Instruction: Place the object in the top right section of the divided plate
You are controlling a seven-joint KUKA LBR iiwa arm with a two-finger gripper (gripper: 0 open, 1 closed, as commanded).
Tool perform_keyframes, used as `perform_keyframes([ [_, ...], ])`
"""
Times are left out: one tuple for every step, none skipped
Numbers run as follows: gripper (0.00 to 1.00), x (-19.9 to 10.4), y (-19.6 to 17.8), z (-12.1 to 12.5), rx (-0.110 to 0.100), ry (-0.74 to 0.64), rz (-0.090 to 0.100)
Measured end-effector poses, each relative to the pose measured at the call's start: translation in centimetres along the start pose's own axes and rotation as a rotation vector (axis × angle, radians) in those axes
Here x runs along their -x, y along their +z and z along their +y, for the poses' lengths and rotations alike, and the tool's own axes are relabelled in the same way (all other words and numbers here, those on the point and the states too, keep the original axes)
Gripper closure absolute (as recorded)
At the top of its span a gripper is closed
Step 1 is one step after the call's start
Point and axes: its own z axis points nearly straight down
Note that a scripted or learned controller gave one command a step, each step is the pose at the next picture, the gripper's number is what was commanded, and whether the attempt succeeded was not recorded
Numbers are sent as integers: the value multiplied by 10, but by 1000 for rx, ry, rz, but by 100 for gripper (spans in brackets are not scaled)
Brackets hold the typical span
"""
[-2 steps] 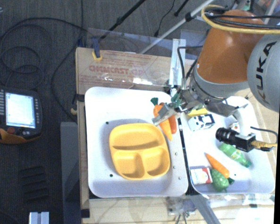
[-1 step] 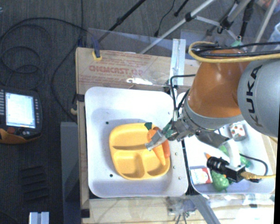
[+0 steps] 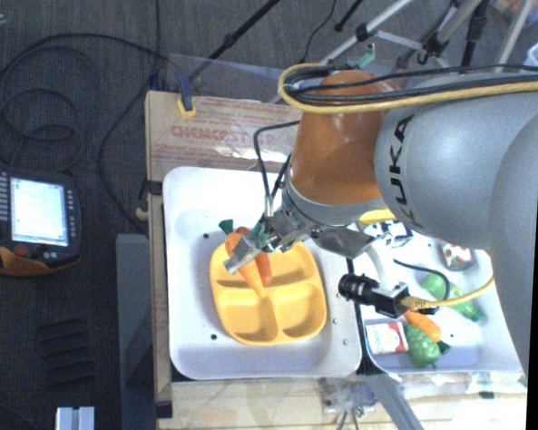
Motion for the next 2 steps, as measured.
perform_keyframes([
  [100, 55, -93, -23, 2, -94, -2],
  [100, 66, -1, -82, -1, 37, 1],
])
